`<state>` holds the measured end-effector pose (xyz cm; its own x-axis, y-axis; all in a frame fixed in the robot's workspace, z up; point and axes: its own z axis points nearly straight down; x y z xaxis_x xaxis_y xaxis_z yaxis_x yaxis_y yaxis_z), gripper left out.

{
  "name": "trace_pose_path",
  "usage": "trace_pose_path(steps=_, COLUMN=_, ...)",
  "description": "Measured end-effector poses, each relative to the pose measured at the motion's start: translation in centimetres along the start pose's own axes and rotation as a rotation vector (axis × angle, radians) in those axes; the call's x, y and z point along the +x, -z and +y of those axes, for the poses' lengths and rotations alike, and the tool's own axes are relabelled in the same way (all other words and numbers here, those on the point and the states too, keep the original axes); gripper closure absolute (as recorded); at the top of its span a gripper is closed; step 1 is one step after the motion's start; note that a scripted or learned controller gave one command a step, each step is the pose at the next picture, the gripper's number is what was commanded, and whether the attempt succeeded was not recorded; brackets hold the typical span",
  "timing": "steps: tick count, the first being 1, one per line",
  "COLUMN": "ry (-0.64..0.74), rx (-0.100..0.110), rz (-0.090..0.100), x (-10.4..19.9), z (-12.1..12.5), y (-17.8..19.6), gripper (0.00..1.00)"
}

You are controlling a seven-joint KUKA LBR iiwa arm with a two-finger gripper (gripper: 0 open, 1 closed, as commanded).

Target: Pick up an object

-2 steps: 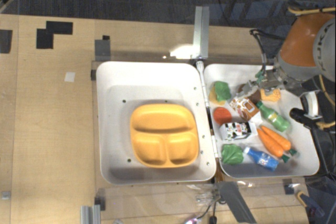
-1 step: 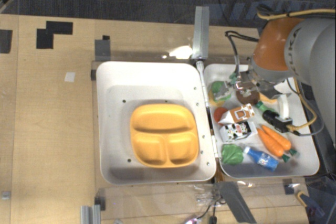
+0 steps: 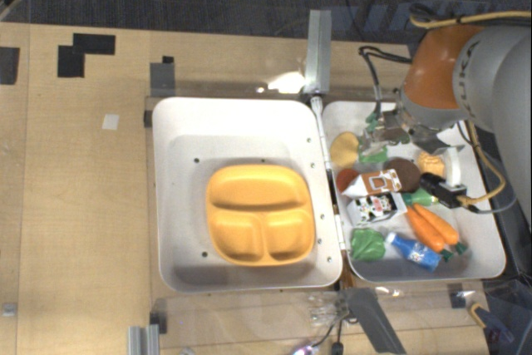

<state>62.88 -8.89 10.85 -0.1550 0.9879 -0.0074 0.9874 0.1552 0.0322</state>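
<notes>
The pale wooden worktop (image 3: pixel 75 204) carried two shallow white bins side by side, the left bin (image 3: pixel 166 204) nearer its middle and the right bin (image 3: pixel 490 253) touching it, toward the worktop's right edge.

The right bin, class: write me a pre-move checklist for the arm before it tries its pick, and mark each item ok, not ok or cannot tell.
1. Gripper is over the right bin, at its far end: ok.
2. Fingers open for a grasp: cannot tell, the wrist hides them.
3. Gripper not already carrying anything: cannot tell.
4. A target stands apart from its neighbours: not ok; the carrots, blue bottle, green toy and printed carton crowd together.
5. Drop zone ready: ok; the yellow tray lies flat in the left bin.
</notes>
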Motion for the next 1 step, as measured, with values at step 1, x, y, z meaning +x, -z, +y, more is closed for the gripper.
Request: trace_pose_path(steps=1, ry=0.279, rx=0.022, rz=0.009, x=6.27, z=5.79, y=18.79, gripper=1.00)
